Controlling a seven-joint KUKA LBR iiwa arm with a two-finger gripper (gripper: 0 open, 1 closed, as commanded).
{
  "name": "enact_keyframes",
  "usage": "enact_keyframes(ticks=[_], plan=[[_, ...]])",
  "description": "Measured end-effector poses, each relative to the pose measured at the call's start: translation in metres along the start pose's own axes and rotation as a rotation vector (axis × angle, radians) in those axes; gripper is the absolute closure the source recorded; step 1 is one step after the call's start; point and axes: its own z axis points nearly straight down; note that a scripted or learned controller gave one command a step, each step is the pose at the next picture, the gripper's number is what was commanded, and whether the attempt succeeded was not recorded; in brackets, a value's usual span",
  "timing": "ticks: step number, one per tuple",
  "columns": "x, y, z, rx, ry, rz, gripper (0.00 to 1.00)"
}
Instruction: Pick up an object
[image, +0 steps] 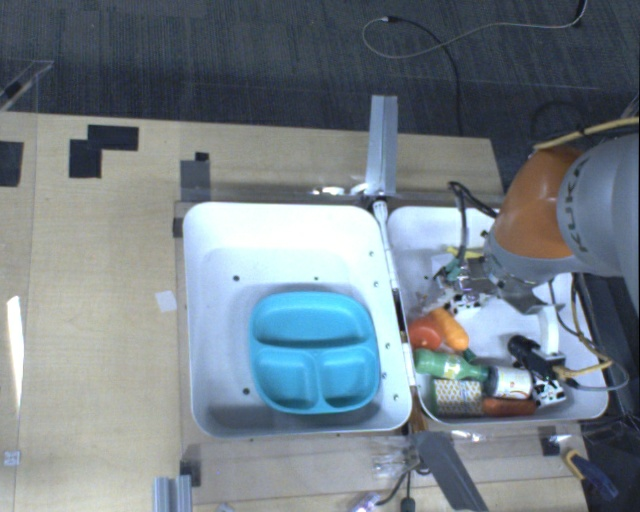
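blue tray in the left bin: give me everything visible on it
The blue tray is a light blue, rounded-rectangle divided plate that looks like smooth plastic. It has one long compartment on the far side and two smaller ones on the near side. It lies flat and upright on the floor of the left bin, toward the near right corner.

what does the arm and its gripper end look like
The arm is a thick, rounded grey body with a glossy orange band above the wrist. Thin black cables loop along it, with a yellowish one near the top. The gripper end is a small cluster of black and white parts with wiring and a speck of green.
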Motion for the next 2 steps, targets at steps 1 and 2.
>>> enact_keyframes(ticks=[1,2], plan=[[0.0,0.002,-0.01,-0.002,0.0,0.0,1.0],[0.031,0.038,-0.133,0.002,0.0,-0.056,1.0]])
